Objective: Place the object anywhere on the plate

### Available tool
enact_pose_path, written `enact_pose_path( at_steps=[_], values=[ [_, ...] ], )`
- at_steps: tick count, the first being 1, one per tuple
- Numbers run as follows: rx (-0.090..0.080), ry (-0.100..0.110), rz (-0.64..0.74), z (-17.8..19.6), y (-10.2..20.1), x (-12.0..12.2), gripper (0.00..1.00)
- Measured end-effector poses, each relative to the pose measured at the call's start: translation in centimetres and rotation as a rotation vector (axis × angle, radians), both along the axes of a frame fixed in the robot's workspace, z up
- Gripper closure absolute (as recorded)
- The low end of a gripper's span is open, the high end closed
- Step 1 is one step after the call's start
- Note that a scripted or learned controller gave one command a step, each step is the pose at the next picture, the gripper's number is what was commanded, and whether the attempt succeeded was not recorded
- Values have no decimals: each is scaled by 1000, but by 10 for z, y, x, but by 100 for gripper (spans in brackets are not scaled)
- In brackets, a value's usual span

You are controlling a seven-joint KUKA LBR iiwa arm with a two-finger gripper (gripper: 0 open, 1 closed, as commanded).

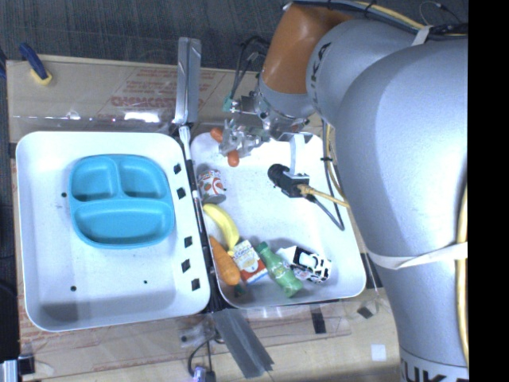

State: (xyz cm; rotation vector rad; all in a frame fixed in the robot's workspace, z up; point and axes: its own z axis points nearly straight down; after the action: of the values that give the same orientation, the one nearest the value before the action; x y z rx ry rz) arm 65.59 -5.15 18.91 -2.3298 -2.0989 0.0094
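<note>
You see the claw (pixel 233 146) low over the far left corner of the right white bin (pixel 338 281), with a small orange carrot-like piece (pixel 233 159) at its tips, long axis roughly upright in the view; whether the claw is clamped on it or merely above it, you cannot tell. The blue three-compartment plastic plate (pixel 121 198) lies in the left white bin (pixel 48 293), well apart, with bare floor around it on every side. Between them run both bin rims. The grey arm (pixel 398 134) hides the right bin's far right part. Near that bin's front edge crowd a yellow banana (pixel 223 224), a larger orange carrot (pixel 223 265), a green bottle (pixel 280 272).
</note>
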Motion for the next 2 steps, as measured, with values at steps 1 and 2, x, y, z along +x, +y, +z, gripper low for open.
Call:
enact_pose_path(
  at_steps=[1, 2],
  values=[
    [3, 2, 394, 0, 63, 0, 100],
    [0, -2, 299, 54, 85, 0, 100]
  ],
)
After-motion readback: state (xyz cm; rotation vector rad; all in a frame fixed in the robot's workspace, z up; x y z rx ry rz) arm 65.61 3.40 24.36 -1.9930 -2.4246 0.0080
